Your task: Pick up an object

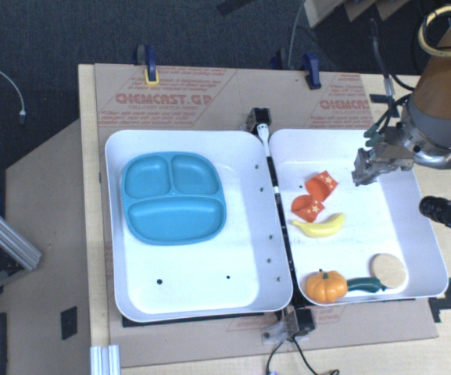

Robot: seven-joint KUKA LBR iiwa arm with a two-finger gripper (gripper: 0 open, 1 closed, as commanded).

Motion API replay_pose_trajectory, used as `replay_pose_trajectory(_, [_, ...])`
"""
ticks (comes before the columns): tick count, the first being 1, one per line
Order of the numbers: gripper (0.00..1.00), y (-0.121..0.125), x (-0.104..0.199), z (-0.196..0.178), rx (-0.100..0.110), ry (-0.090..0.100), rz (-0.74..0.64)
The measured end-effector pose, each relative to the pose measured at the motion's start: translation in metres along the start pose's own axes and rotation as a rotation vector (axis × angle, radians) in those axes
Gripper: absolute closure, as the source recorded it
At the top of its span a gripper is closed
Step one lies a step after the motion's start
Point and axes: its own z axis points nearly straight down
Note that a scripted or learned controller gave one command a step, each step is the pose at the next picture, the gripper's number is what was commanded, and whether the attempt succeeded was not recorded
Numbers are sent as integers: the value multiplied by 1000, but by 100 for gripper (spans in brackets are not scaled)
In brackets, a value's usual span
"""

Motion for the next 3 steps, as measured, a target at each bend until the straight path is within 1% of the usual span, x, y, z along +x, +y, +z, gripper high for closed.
replay_pose_trajectory(1, [100, -8, 49, 16, 1, 0, 1])
replay_pose_trajectory(2, [100, -12, 107, 11, -1, 0, -1])
replay_pose_trajectory(3, [100, -9, 158, 14, -2, -1, 0])
